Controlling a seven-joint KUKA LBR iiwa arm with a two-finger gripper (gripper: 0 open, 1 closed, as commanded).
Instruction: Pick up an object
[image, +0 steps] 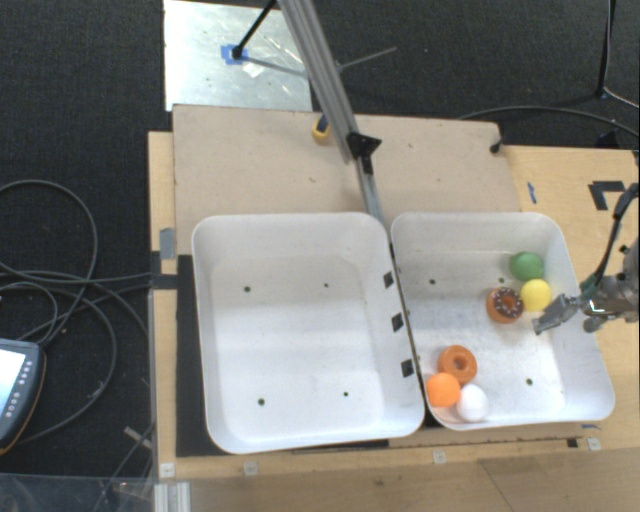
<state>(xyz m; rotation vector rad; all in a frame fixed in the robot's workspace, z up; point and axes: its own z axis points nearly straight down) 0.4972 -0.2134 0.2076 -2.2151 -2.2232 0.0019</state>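
The right bin (590, 385) holds several small objects. A green ball (527, 265) lies at the back, with a yellow ball (537, 294) just in front of it and a brown sprinkled donut (505, 304) touching the yellow ball's left side. Near the front left corner sit an orange donut (457, 362), an orange ball (443, 390) and a white ball (472, 403), all close together. My gripper (561, 314) reaches in from the right edge, low over the bin's right side. It is just right of the yellow ball, and nothing is seen held in it.
The left bin (215, 300) stands beside the right one, sharing a middle wall. A slanted metal pole (328, 80) comes down to the bins' back junction. Cables (60, 290) and a handheld screen (15, 385) lie on the dark floor at left.
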